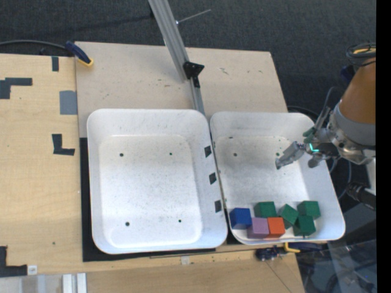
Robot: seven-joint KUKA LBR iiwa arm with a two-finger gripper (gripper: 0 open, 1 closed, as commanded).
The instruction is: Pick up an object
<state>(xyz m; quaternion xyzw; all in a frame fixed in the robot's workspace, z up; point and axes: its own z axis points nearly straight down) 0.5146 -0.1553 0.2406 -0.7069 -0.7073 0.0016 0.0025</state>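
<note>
The gripper (301, 157) hung over the right bin (256, 133), above that bin's right-hand half and close to its right wall. Its jaws stood apart with only bare white floor showing between them; they held nothing and touched no block. One finger (286, 156) showed clearly as a grey bar slanting towards the bin's middle, while the other was shorter and partly lost against the wrist, so the exact width of the gap was hard to judge. The blocks lay bunched along the near wall of the right bin, well apart from the gripper: a blue block (241, 217) nearest the bin's left wall, then a purple block (260, 226) touching an orange block (276, 226), with four green blocks (264, 209) around and behind them, reaching towards the bin's near right corner. How the green ones overlapped was unclear. The arm (365, 96) rose beyond the right bin's right wall, its upper part cut off. The left bin (98, 127) sat touching the right bin's left wall on the surface (244, 78).
</note>
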